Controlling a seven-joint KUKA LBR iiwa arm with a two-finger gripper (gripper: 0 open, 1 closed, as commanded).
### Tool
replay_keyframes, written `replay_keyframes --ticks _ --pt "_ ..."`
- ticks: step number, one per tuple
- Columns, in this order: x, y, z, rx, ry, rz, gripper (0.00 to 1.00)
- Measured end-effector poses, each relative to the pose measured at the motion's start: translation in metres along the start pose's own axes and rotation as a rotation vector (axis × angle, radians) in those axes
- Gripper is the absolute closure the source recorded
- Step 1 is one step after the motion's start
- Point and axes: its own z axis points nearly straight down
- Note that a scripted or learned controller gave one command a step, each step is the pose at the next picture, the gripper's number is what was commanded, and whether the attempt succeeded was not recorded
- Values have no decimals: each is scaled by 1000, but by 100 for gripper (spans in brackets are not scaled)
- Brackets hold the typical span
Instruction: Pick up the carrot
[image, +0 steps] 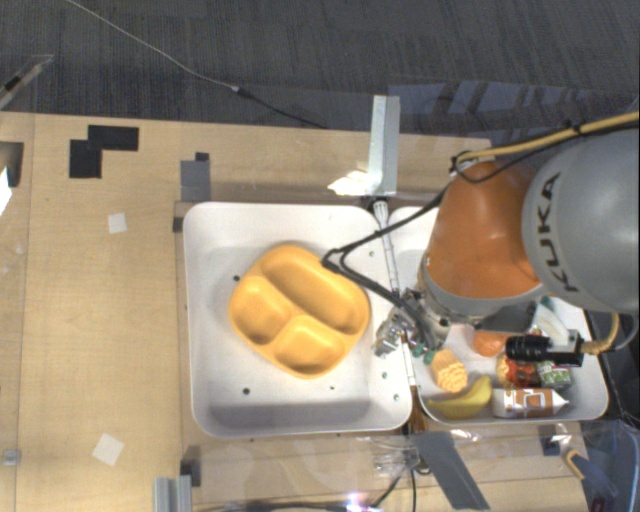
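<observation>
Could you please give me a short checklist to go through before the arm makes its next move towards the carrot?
1. Carrot located: cannot tell. An orange piece shows in the right bin, mostly under the arm; it may be the carrot.
2. Gripper over the target: not ok. It sits at the divider between the bins, near the left bin.
3. Gripper holding anything: cannot tell; the fingers are too small and cluttered to read.
4. Clutter near the target: not ok. A banana, corn and bottles crowd the right bin.
5. Yellow divided plate away from the target: ok, it lies in the left bin.
</observation>
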Motion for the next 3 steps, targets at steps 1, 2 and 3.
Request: replay_keyframes --ticks 1,2,3 --pt "-38 -61 -112 -4 -13 132 100" --pt "-19 -31 8 1 -1 188 100" --pt "-61 -73 -144 -8 -16 309 100"
